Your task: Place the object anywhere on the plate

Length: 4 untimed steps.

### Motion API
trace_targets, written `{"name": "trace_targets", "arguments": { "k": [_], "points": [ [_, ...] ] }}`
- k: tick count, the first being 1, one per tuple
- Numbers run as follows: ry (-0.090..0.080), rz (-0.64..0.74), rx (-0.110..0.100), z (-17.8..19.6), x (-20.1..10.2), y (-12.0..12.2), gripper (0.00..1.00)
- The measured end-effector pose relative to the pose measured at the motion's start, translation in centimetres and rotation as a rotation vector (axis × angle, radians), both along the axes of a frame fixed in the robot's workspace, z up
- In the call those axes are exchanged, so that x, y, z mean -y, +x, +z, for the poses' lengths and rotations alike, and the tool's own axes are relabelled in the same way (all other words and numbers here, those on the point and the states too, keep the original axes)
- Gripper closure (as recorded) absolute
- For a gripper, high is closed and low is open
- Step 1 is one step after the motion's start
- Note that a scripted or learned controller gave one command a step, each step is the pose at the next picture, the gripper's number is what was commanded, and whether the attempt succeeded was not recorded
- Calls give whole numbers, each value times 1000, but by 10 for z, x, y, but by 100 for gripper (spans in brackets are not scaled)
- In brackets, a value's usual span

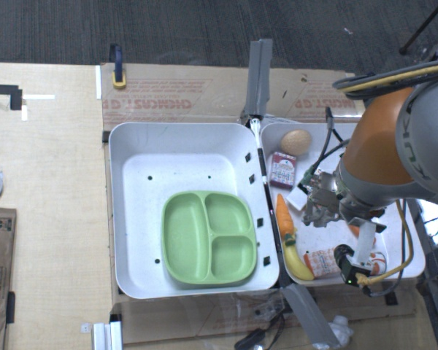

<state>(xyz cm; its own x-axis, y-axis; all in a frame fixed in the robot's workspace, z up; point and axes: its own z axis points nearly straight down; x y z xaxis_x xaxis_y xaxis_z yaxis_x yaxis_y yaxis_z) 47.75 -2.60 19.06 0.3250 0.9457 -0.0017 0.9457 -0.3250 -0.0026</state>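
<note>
Arm over the right bin, plate lying in the left bin.

The pincer [323, 208] is seen low over the right bin [416, 265], under the arm's grey wrist and orange band; how far it is parted cannot be told, and nothing can be made out in its grasp. Just to its left a carrot [284, 217] is laid lengthwise, with a banana [298, 262] below that, toward the near edge. A small packet [323, 262] is seen below the pincer. Up and to its left a red-and-white box [282, 170] is set, and beyond that a brown egg [296, 141] by the far wall. Well to the left, in the left bin [131, 195], the green plate [209, 237] is lying flat, divided into three sections, rounded at the corners.
</note>
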Motion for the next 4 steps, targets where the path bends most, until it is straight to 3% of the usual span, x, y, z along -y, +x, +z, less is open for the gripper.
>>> {"name": "trace_targets", "arguments": {
  "k": [1,2,3,4],
  "points": [
    [-1,-43,-1,0,21,9,100],
    [-2,-124,-1,41,51,98,100],
    [-2,-209,1,113,58,180,100],
    [-2,-263,-2,-1,-5,152,100]
  ]
}}
